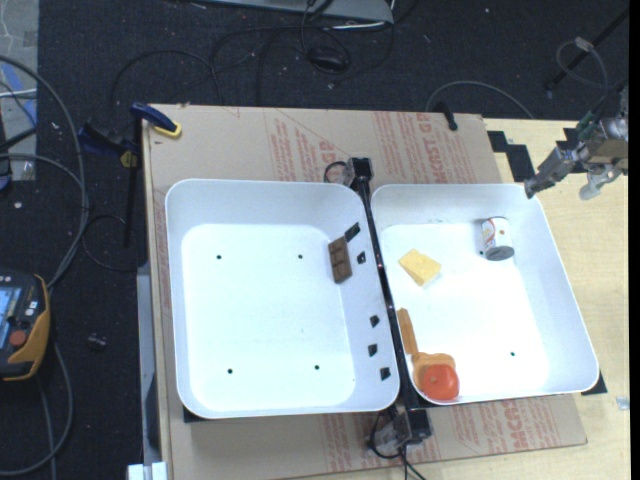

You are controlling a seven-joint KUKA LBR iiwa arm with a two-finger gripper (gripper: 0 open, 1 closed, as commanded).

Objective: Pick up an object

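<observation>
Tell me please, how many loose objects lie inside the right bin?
3. A yellow block lies near the bin's middle, a small can sits toward the far side, and an orange-handled tool with a red head rests in the near corner by the divider. Nothing appears hidden.

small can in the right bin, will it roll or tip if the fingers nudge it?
The small can looks cylindrical and seems to lie tilted on the right bin's smooth white floor, so a sideways nudge would probably roll it. It looks small and likely light, so it may skid away before the fingers close. The gripper sits outside the bin.
</observation>
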